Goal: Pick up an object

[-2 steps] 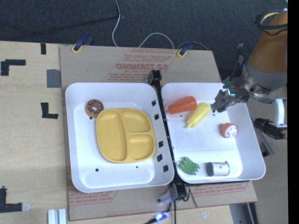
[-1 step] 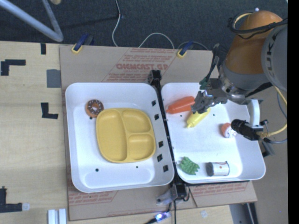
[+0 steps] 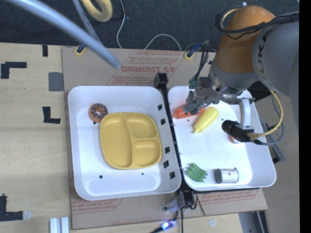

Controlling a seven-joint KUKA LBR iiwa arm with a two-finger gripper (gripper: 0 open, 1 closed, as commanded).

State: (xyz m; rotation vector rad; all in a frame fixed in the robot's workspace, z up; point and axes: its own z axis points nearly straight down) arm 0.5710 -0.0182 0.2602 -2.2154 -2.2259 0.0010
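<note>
A grey robot arm's two-finger gripper [image 3: 196, 103] hangs low in the right-hand shallow white bin [image 3: 257, 171]. I cannot tell whether it grips anything. Directly beneath it lies a small orange object [image 3: 180, 113], probably the intended pick. A yellow plastic bottle [image 3: 206, 119] lies just right of the gripper, with a green leafy toy [image 3: 196, 172] well below.
</note>
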